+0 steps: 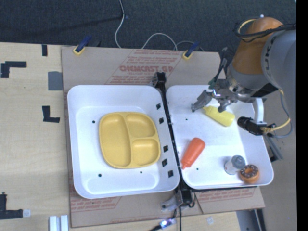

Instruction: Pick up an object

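We locate the gripper (210, 104) over the rear part of the right bin (219, 177), with its two fingers spread wide: one dark finger (199, 102) points toward the divider between the bins, the other sits close over the yellow block. Nothing lies between them, so we record the gripper as empty

The nearest candidate for the pick is the yellow block (219, 116), a soft-edged oblong resting on the bin floor. It lies just beside the gripper, on the side toward the arm and slightly nearer the front of the bench. Its long axis runs diagonally, from the rear-left down toward the front-right of the view. We judge that the open fingers are offset from it, so a grasp would call for a short shift toward the block and a closing line across its short side

Other objects sit farther forward: an orange carrot (192, 152) near the divider, a small grey can (234, 163) and a doughnut (250, 173) in the front corner. A yellow divided plate (129, 139) occupies the left bin (79, 129)

The arm enters from the right, wrist bent down over the bin, its orange band (252, 42) above
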You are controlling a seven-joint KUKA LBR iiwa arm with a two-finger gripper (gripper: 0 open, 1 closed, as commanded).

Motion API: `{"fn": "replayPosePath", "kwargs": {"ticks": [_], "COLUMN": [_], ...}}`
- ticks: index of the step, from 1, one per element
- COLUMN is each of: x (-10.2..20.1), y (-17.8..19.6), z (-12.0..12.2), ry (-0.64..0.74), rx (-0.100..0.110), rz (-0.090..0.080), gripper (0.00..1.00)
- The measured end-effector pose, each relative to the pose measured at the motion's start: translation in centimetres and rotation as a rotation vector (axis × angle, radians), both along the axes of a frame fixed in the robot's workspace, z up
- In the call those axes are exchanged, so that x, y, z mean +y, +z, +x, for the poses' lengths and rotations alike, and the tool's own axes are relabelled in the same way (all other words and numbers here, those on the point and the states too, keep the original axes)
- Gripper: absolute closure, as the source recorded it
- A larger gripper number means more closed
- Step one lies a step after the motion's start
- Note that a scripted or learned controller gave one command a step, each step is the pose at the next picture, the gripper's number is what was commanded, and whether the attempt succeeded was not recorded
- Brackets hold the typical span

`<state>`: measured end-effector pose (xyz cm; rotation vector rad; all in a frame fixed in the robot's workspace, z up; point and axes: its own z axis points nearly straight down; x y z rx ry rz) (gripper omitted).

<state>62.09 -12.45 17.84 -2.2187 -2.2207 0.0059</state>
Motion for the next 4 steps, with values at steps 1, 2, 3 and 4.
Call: {"fn": "replayPosePath", "kwargs": {"ticks": [1, 2, 3, 4], "x": [-0.3, -0.2, -0.2, -0.7], "y": [-5.1, -9.6, -8.3, -4.0], "z": [-1.0, -1.1, -1.0, -1.2], "ry": [0.000, 0.001, 0.001, 0.000], "rx": [0.001, -0.003, -0.005, -0.004], "rz": [0.000, 0.000, -0.001, 0.001], "gripper": [0.00, 0.00, 1.00, 1.00]}}
